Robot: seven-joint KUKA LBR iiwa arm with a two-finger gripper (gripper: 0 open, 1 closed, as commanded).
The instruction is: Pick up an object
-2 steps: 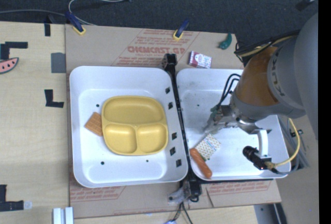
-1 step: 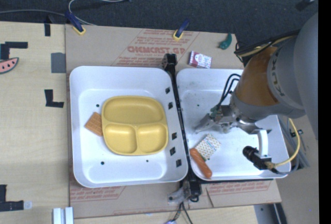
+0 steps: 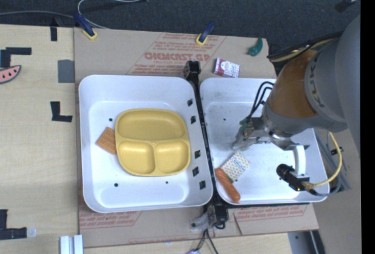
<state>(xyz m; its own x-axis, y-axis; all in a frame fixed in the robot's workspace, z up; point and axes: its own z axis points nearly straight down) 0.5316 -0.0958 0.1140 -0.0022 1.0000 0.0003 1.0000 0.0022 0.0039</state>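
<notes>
The claw (image 3: 243,136) hangs low in the right bin (image 3: 258,191), at centre right of the frame, just above and beside a small packet (image 3: 236,166) with a dotted pattern. Its tips blur together from this angle, so I cannot tell how wide it stands, and nothing shows between them.

The packet lies flat near the bin's lower left, touching or almost touching an orange sausage-like piece (image 3: 227,184) at the bottom edge. The packet looks light, thin and probably soft, so a pinch across its short side would suit it, though it may slide on the smooth floor. The sausage looks firmer and rounded; take it across its middle.

In the left bin (image 3: 94,188) sits a yellow tray (image 3: 153,141), stiff and too broad for an easy hold, over a brown wafer (image 3: 106,141).
</notes>
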